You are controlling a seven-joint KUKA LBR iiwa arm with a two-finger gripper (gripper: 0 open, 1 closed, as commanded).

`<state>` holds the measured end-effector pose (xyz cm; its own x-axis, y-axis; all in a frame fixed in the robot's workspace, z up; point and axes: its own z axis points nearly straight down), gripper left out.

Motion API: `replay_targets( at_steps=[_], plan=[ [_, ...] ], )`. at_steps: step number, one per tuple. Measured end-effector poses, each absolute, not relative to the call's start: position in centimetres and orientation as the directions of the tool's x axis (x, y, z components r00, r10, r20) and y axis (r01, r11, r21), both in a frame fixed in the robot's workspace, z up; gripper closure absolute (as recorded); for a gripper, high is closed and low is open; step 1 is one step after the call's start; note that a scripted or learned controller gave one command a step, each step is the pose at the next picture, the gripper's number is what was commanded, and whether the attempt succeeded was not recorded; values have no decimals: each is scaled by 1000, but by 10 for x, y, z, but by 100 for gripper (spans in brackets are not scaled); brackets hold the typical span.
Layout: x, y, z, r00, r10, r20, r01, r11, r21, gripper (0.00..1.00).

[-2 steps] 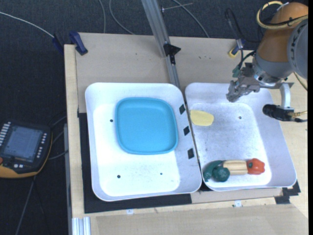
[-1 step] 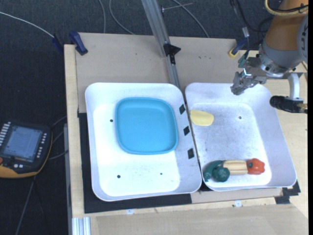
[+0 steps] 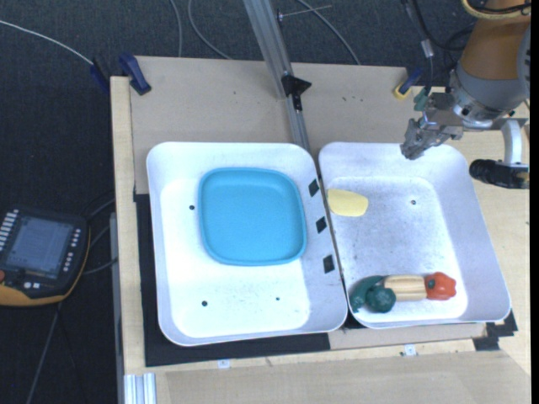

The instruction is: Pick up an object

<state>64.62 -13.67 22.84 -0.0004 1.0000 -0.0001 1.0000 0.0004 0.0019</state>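
Observation:
A pale yellow piece (image 3: 347,203) lies at the left wall of the right bin (image 3: 472,217). Along that bin's front edge lie a dark green lump (image 3: 373,296), a tan wooden stick (image 3: 406,288) and a red piece (image 3: 440,286), touching in a row. My gripper (image 3: 414,146) hangs over the right bin's back rim, well above and behind all of these. Nothing shows between its fingertips.
A blue square plate (image 3: 251,215) rests in the left bin (image 3: 173,225). A metal pole (image 3: 271,36) slants down to the gap between the bins. Blue clamps (image 3: 133,72) sit at the bench's back corners. A pendant (image 3: 38,255) lies on the floor at left.

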Motion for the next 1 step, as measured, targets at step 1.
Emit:
replay_targets(
  at_steps=[1],
  plan=[
    [639,-89,232,-4,1000,1,1000,4,2,100]
  ],
)
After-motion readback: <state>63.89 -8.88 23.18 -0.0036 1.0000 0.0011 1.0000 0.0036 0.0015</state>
